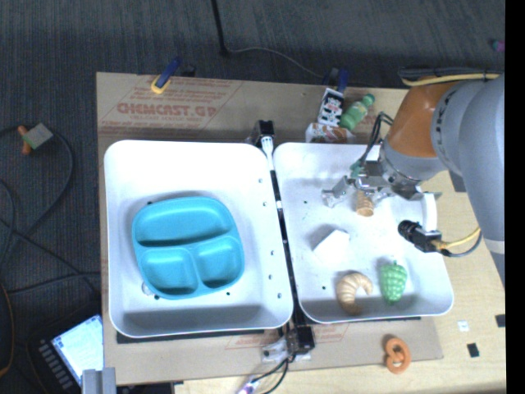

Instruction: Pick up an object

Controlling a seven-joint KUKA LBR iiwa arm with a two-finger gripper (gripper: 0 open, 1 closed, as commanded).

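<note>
Read in faded red capitals across the far left part of the flat brown cardboard sheet (pixel 164 109) under the two bins: "CHEMCAST GP", or something very near it, the last letters being faint. Found a small black-and-white printed card or packet (pixel 330 107) standing at the far edge of the right-hand bin, beside a green toy; bore dark marks like print, too small to make out. Saw a bright rectangular screen or sheet (pixel 78 345) at the lower left corner, off the bench, carrying pale lines of content, likewise illegible. Spotted no other lettering, numbers or brand marks on the bins or on the objects within them.
</note>
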